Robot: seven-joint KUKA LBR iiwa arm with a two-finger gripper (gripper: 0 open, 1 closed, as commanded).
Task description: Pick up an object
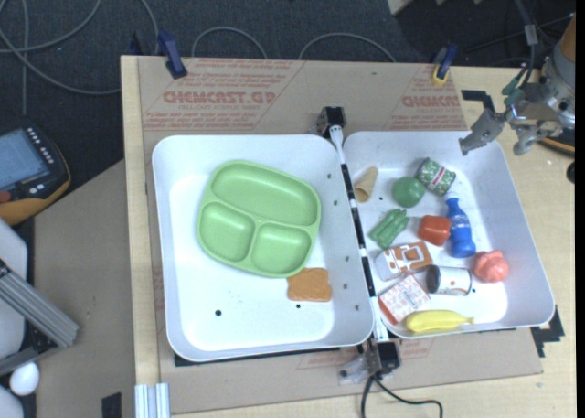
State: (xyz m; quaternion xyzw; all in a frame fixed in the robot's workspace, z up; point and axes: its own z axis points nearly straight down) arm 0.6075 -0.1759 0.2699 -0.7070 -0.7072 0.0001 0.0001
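My gripper [500, 140] hangs over the far right corner of the right bin [526, 224], open, with nothing between its fingers. Below and left of it in that bin lie a green-labelled can [437, 176], a green pepper [409, 191], an ice cream cone [365, 183], a green pickle [388, 227], an orange-red block [435, 229], a blue bottle [460, 227], a pink-red fruit [492, 266], a small carton [406, 258], a dark can [448, 280], a red-and-white box [403, 297] and a banana [437, 320].
The left bin [174, 224] holds a green divided plate [259, 218] and an orange slice of toast [310, 285]. A black divider [352, 215] runs between the bins. Blue clamps [170, 54] [444, 63] grip the bench's far edge.
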